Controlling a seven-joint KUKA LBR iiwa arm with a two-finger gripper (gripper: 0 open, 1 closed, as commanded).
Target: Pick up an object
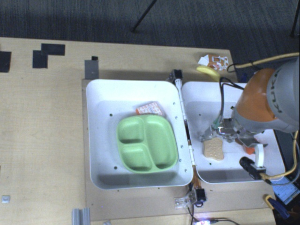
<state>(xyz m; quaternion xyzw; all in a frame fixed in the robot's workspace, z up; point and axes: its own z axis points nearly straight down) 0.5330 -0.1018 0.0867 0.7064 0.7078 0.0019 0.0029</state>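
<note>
In the right bin (201,102), a tan, toast-like slab (213,149) lies flat near the front wall, its long axis running roughly from the bin's back toward its front and its rounded end toward the front. The gripper (216,131) hangs just above the slab's back edge, and whether it is spread or closed cannot be told. The left bin (101,139) holds a green divided tray (146,143) and, just behind the tray, a small red-patterned packet (149,108).

A pale wooden bench (42,139) carries two shallow white bins, left (101,102) and right (197,95), side by side at frame centre, with a yellow-and-white item (213,63) lying at upper right
</note>
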